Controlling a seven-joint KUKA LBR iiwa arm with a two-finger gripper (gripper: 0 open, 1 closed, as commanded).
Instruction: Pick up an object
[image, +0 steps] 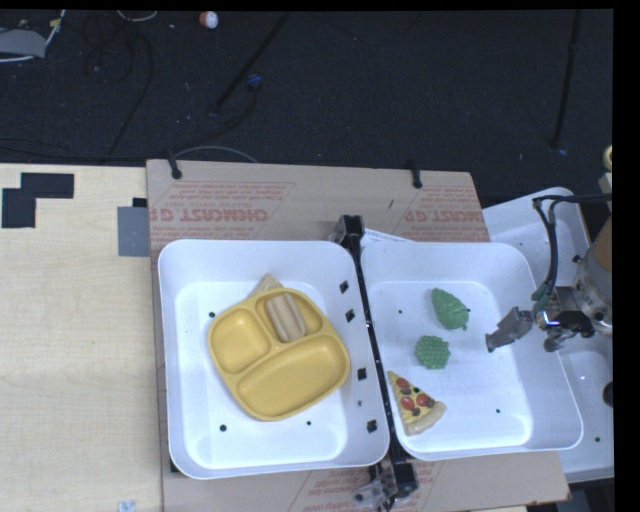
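Observation:
The right bin (470, 440) holds a green leafy toy vegetable (450, 308), a round bumpy green toy (432, 352) and a toy pizza slice (414, 401). My gripper (530, 335) hangs over the right side of this bin, to the right of the green toys. It is open with nothing between its fingers. One dark finger (506, 329) points left toward the toys, a short way from the leafy one.
The left bin (190, 440) holds a yellow divided plate (285, 378) with a tan toy bun (286, 314) in one section. A black divider (366, 340) runs between the bins. Cables (548, 250) hang by the arm at the right.

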